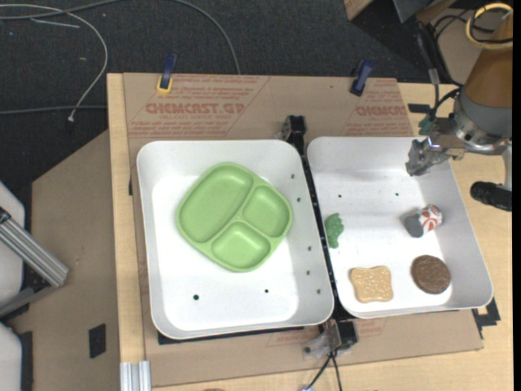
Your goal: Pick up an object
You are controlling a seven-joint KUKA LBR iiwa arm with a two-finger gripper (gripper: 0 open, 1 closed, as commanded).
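- Over the far right corner of the right bin [472,218] hangs my pincer [419,163], my arm reaching in from the right with its orange band [492,80] above the wrist.
- I cannot tell from this view how my pincer is set; nothing shows in its grasp.
- In the right bin, below my pincer and apart from it, lies a small red, white and grey object [425,221], near the bin's right wall.
- Nearer the front of that bin sits a round brown cookie [430,274], just below the small red, white and grey object.
- To the left of the cookie, well apart from it, lies a tan square cracker [371,283], also close to the front rim.
- A small green leafy piece [334,229] rests by the left wall of the right bin, next to the seam between the two bins.
- In the left bin [163,292] lies a green divided plate [234,217] with three compartments, turned at a slant near the middle.
- Both bins rest side by side on a cardboard sheet [203,104], which is held at its far edge by two blue clamps [168,72].
- Grey cables [98,31] trail over the dark floor beyond the bench.
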